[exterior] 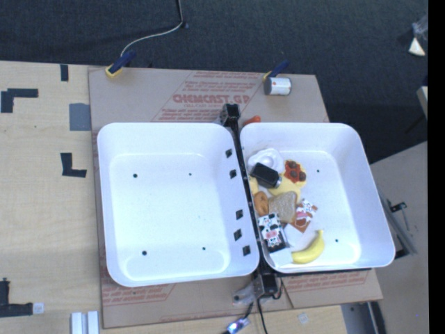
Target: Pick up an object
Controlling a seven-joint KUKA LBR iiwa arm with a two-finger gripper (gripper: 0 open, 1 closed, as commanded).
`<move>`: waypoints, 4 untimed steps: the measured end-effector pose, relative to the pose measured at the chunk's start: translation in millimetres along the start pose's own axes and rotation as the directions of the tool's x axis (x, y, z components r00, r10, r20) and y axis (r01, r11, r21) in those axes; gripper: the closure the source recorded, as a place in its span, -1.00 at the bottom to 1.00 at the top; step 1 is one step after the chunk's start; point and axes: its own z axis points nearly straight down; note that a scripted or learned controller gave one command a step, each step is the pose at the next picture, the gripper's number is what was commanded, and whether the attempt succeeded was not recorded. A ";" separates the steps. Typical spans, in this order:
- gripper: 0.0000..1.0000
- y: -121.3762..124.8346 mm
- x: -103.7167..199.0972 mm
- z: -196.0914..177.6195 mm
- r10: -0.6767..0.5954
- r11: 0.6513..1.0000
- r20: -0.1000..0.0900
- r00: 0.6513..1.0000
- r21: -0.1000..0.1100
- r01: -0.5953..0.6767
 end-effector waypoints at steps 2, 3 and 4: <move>1.00 0.0 48.5 -6.4 0.000 1.000 0.002 1.000 -0.010 0.000; 1.00 -1.1 -3.6 81.3 0.006 1.000 -0.002 1.000 0.013 -0.005; 1.00 0.2 0.2 -1.9 -0.001 1.000 0.000 1.000 -0.002 0.001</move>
